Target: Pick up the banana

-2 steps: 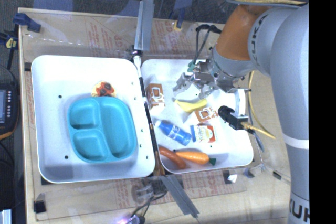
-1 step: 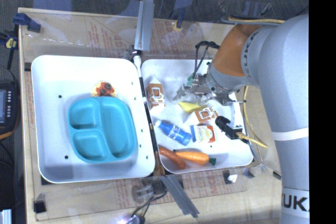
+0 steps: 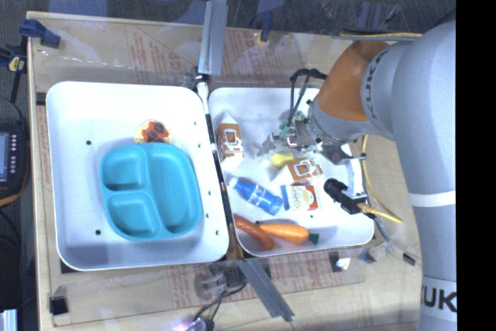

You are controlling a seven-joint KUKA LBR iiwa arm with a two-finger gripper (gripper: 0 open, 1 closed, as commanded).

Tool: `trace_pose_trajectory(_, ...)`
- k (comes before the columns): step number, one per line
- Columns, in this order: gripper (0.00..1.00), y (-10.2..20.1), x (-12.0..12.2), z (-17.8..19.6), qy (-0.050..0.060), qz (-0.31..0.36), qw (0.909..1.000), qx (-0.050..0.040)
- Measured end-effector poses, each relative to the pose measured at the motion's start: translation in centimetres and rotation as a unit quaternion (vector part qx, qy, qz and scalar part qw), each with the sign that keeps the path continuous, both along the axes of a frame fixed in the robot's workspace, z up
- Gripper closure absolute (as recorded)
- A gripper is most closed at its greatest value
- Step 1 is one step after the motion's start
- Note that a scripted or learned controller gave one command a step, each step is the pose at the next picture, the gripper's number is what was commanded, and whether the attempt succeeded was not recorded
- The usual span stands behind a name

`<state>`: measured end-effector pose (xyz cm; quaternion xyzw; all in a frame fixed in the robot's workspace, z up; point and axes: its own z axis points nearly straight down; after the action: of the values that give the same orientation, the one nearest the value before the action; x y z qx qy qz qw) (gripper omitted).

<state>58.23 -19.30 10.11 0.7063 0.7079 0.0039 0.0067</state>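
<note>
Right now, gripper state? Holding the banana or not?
Gripper: low in the right bin, just above the banana. Open or closed cannot be told; no banana visibly held.

tray in left bin — banana, bottle, carrot in right bin

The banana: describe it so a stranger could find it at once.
Look in the right bin, under the pincer. The banana is the small yellow piece above the blue bottle. It is plain yellow, unlike the printed packets and the orange carrot.
</note>
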Motion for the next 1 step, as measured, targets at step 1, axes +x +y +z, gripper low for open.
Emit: trace_pose_trajectory(1,1.00,-0.11,0.02,1.07,0.000,0.002,1.0000,-0.0013)
